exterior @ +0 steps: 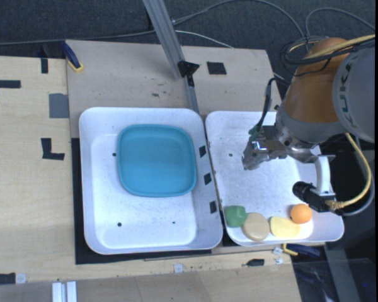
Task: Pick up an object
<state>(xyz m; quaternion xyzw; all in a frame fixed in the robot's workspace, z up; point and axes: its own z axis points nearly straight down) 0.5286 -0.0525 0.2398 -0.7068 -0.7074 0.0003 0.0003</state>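
The gripper (252, 159) hangs over the middle of the right bin (230, 178), and I cannot tell how it stands. Four small objects lie in a row along the near edge of this bin, all well apart from the gripper: a green piece (235, 216), a beige piece (256, 226), a yellow piece (283, 226) and an orange ball (300, 213). A blue plate (156, 160) lies in the left bin (94, 187).
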